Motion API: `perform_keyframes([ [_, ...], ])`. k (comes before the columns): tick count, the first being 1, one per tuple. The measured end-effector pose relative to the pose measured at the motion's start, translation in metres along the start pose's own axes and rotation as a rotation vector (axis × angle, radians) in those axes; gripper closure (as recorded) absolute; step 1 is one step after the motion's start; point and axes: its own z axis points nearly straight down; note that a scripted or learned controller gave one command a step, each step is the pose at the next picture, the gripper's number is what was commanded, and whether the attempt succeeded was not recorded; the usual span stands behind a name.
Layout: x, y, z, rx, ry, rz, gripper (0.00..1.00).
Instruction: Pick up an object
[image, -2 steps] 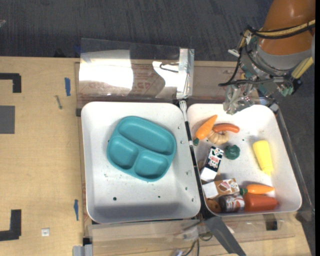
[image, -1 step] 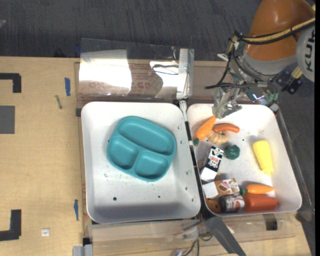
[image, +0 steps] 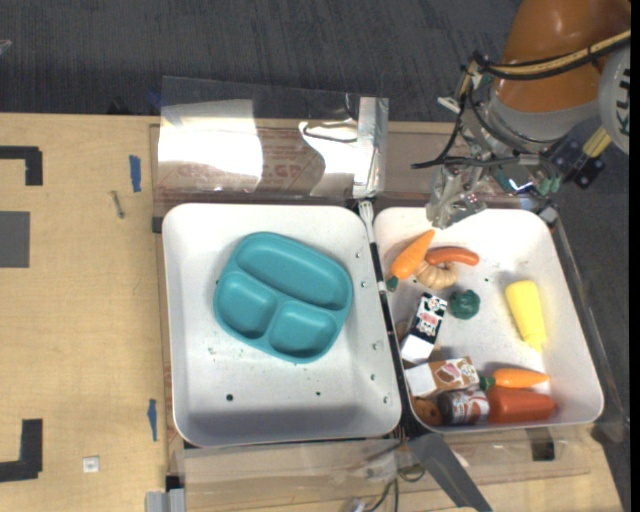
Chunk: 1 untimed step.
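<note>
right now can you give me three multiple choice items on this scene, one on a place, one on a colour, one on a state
1. Where does the divided tray lie?
A. left bin
B. right bin
C. on the bench outside both bins

2. What colour is the blocky toy near the right bin's right wall?
A. blue
B. yellow
C. purple

3. Where is the gripper?
A. above the right bin's far rim
B. down on the tray
C. over the left bin's near edge

Answers: 1 A, the teal tray sits in the left bin. 2 B, it is plainly yellow. 3 A, it hangs near the carrot.
</note>
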Motion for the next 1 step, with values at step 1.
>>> perform_keyframes([
  [1,-0.0025,-0.0004,-0.0128,0.004,-0.011,0.001,1.00],
])
